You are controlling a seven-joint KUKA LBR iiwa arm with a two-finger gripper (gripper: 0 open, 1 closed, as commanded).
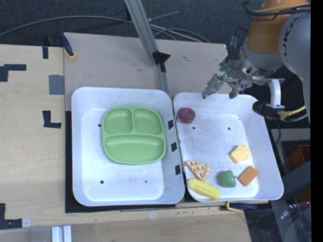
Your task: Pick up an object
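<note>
The gripper (221, 91) hangs open and empty over the far rim of the right bin (262, 135), its approach apparently just beginning. The nearest candidate, a purple plum (186, 115), lies near the bin's far left corner, calling for a leftward shift and descent.

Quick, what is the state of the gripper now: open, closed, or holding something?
Two-finger gripper: open, holding nothing, above the right white bin's far rim.

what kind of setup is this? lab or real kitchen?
Most likely a robotics lab bench, not a kitchen. The arm's gripper hangs over two white bins, the food is toy pieces such as a corn cob and a waffle slice, and loose cables cross the dark floor behind.
</note>
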